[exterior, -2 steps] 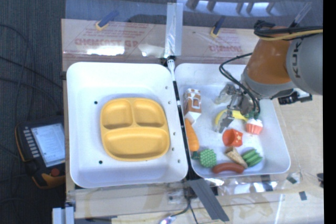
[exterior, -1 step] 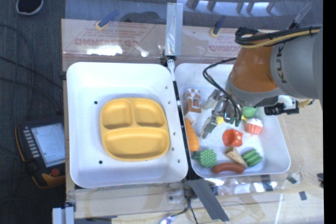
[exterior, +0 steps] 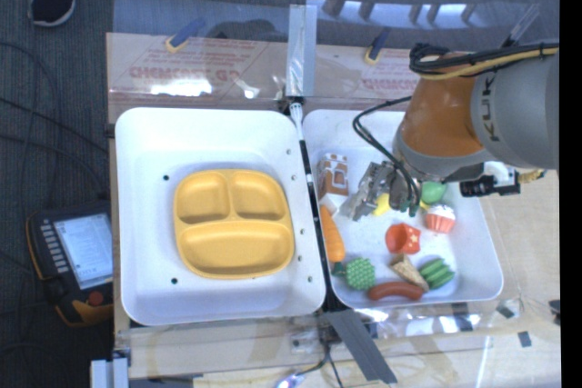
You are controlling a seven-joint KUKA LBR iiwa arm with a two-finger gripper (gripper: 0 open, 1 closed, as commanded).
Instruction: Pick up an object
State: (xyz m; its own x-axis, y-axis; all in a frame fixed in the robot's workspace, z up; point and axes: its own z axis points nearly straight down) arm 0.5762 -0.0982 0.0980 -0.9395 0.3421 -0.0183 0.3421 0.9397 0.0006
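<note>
The right bin (exterior: 473,286) holds several toy foods. Along its left wall lies an orange carrot (exterior: 332,233), with a bumpy green piece (exterior: 360,273) and a red sausage (exterior: 396,291) near the front. A red tomato-like piece (exterior: 403,238), a cupcake (exterior: 439,218), a green pod (exterior: 436,273) and a tan wedge (exterior: 406,268) sit toward the right. A brown and white packet (exterior: 334,173) lies at the back left. My gripper (exterior: 375,194) hangs low over the bin's middle, just above the tomato-like piece, with a small yellow piece (exterior: 398,198) beside it.
The left bin (exterior: 145,286) holds a yellow divided plate (exterior: 235,221). The arm's orange band (exterior: 441,118) covers the right bin's back right part. A small green piece (exterior: 432,192) shows under the wrist. A tablet (exterior: 77,250) lies off the bench's left.
</note>
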